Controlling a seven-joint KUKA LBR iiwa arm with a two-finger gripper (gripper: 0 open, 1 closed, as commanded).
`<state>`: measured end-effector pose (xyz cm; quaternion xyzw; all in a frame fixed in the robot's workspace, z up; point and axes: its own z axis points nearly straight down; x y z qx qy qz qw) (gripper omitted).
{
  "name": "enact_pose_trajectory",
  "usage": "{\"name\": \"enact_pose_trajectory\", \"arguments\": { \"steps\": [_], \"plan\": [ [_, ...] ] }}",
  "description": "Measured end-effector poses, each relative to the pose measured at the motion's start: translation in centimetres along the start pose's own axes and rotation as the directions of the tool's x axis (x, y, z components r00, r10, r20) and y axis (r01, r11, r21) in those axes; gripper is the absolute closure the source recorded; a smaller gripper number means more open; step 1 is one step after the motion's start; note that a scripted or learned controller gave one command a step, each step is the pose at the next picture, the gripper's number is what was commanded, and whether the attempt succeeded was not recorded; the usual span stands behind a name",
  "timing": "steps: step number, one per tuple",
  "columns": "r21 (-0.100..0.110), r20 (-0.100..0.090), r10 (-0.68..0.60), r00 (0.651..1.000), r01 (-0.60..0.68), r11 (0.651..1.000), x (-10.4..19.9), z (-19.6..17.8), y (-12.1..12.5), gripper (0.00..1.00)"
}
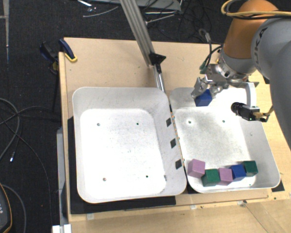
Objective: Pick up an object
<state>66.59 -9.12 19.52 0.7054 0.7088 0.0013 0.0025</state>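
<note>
Two shallow white bins sit side by side on a wooden bench (111, 57), touching along their inner rims.

Left bin (82, 144): bare speckled floor, wide open room out to all four walls.

Right bin (262, 144): five small blocks in a close row along the near wall. From left: light purple block (196, 167), dark green block (211, 176), pink-purple block (225, 174), blue block (238, 171), green block (250, 167). Neighbours touch or nearly touch. Middle and far floor of this bin lie open.

Gripper (203, 92): over the far left corner of the right bin, its fingers clamped on a blue cube (203, 99) held above the bin floor.

Arm (262, 28): grey with an orange band, reaching in from the right.

Writing: no legible label or brand on any item.
</note>
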Motion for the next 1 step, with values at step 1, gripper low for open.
{"name": "enact_pose_trajectory", "arguments": {
  "steps": [1],
  "plan": [
    [0.008,-0.005,-0.005,1.0,0.005,1.0,9.23,0.04,-1.16,1.0]
  ]
}}
